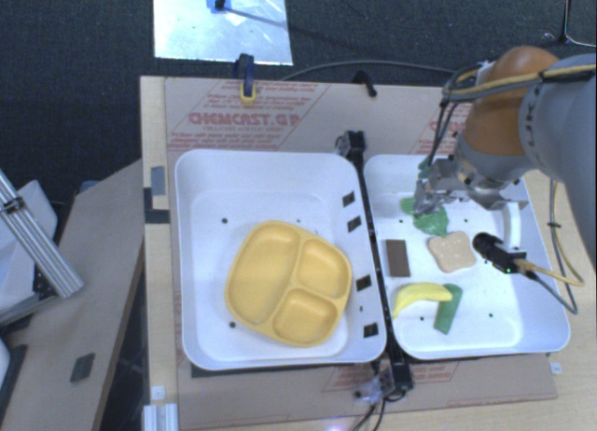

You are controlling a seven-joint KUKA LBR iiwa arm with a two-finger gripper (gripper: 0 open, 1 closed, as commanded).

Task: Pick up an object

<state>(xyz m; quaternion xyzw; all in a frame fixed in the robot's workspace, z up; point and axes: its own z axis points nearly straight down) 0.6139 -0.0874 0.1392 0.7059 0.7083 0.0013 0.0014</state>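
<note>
At the far left of the right bin [499, 317], the tool [430, 200] touches a green leafy piece [434, 225]; how far open it is cannot be told.

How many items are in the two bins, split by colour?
Yellow: 2 (divided plate, banana)
Green: 2 (leafy piece, dark green stick)
Brown: 1 (flat bar)
Tan: 1 (toast slice)
Total: 6
</note>
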